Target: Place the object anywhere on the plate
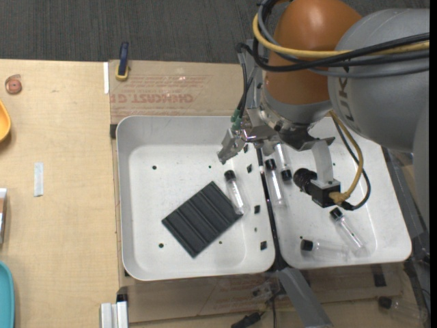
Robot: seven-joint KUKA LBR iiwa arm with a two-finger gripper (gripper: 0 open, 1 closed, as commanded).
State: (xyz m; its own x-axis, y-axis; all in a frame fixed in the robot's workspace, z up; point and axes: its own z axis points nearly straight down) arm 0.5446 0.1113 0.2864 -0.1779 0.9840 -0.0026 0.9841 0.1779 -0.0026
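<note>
My hand (231,147) hangs over the left white shallow bin (156,176), near that bin's far right corner and close to the wall it shares with the right white shallow bin (384,214); whether my hand is open or closed I cannot tell, and I see nothing held in it.

The dark grey ribbed rectangular plate (203,219) lies flat in the left bin, turned at a slant, nearer the bin's near edge than its far edge; nothing lies on it. A clear plastic tube with a black cap (234,190) lies in the same bin just below my hand, cap end toward the far edge; its lower end touches the plate's right corner, or all but touches it.

A second clear tube (276,186) lies in the right bin, close along the shared wall; a third clear tube (347,229) lies nearer that bin's near right corner, and a small black cap (306,246) sits by the near edge, apart from both. Small black specks dot the floor of the left bin.

Both bins rest on a brown cardboard sheet (171,91); the pale wooden worktop (61,217) runs out to the left.
</note>
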